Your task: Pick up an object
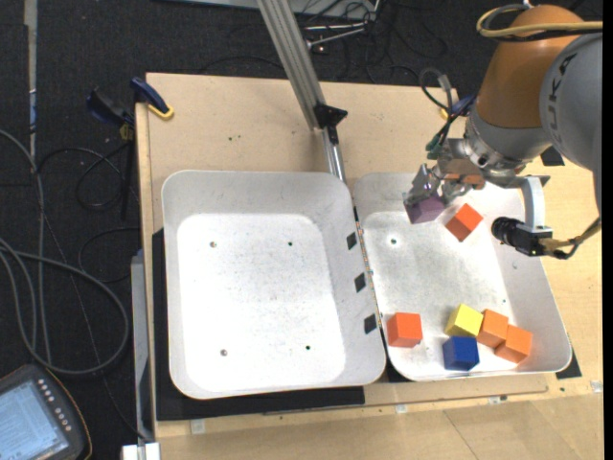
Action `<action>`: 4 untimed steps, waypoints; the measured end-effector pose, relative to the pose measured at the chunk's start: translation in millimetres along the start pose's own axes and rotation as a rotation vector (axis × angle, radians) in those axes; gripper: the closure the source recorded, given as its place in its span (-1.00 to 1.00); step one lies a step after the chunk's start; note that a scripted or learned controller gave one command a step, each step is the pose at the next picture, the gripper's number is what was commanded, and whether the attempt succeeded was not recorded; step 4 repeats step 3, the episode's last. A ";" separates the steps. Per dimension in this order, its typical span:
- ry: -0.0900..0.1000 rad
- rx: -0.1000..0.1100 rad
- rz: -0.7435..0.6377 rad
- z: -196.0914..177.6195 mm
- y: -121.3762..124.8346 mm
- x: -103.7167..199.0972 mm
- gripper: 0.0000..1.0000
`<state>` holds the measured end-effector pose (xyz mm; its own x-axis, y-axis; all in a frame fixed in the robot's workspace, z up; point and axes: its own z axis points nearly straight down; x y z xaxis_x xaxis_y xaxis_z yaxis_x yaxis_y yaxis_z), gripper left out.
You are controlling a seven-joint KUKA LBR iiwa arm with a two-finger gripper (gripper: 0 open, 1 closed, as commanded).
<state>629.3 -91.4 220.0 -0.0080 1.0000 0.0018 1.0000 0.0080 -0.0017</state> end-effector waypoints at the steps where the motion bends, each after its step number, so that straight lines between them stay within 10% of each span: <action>1: 0.000 0.001 -0.001 8.4 4.3 56.3 1.00; 3: 0.001 -0.004 0.000 -3.8 23.6 167.6 1.00; 4: 0.001 -0.004 0.000 -3.8 23.6 167.6 1.00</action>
